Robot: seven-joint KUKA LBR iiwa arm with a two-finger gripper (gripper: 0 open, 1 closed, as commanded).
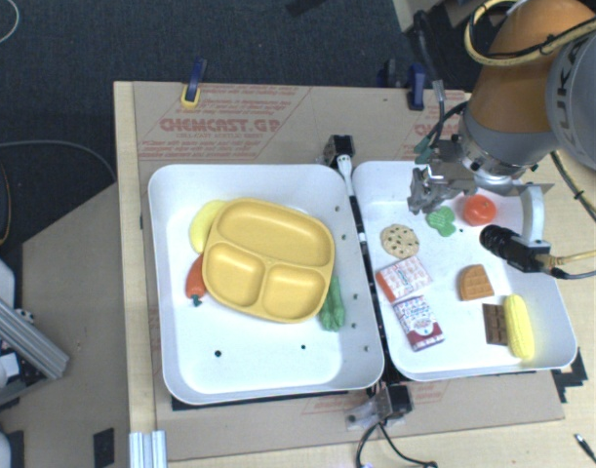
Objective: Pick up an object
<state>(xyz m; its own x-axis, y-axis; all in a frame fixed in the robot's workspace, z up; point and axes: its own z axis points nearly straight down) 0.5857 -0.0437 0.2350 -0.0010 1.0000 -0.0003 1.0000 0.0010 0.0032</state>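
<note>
My gripper (431,199) hangs over the back of the right bin (551,354), just above a small green item (441,222) and left of a red tomato-like piece (478,209). Its dark fingers point down, with the green item right below their tips. A round cookie (399,239) lies to the front left of it. Two red-and-white packets (403,279) (418,322) lie nearer the front. A brown bread slice (475,283), a chocolate bar (494,324) and a yellow corn cob (519,326) lie at the right side.
The left bin (171,261) bears a yellow divided tray (268,259) with a yellow piece (204,224), a red-orange pepper (195,279) and a green leaf (332,306) around its edges. A black cylinder (512,249) on the arm's mount juts over the right bin.
</note>
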